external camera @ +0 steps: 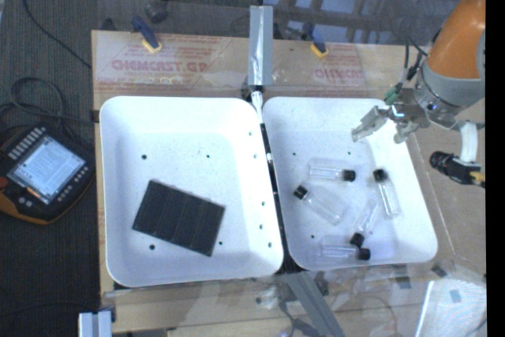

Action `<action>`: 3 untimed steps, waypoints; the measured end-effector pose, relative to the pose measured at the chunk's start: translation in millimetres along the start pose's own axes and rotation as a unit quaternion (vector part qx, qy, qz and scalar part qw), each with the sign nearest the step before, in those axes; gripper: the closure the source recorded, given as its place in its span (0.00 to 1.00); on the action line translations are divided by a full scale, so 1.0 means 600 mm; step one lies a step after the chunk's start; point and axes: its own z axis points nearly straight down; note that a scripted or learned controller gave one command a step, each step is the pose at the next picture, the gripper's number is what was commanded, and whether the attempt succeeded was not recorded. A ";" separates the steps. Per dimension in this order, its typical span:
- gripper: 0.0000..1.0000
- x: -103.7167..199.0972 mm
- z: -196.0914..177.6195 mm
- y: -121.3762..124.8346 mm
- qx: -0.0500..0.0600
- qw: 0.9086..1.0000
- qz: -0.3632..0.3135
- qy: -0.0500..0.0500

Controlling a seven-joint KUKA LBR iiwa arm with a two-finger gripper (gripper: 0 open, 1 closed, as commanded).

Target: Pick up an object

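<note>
Several clear vials with black caps lie in the right bin point(300, 130): one vial point(331, 171) near the middle, another vial point(319, 202) to its lower left, and a third vial point(386, 193) at the right. More lie near the bin's front. A flat black ribbed panel point(178, 217) rests in the left bin point(126, 130). My gripper point(385, 124) hangs over the right bin's far right side, above the vials. Its fingers are spread apart with nothing between them.
A handheld control pendant point(39, 170) lies on the floor at the left, with cables. A metal bar point(260, 51) stands between the bins at the back. Blue and yellow clamps point(147, 34) hold the board's far edge.
</note>
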 end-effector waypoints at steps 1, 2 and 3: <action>0.00 -0.003 -0.329 -0.006 -0.001 0.997 0.079 -0.002; 0.00 0.001 -0.320 0.035 0.000 0.978 0.210 -0.002; 0.00 0.045 -0.379 0.117 -0.001 0.995 -0.096 -0.002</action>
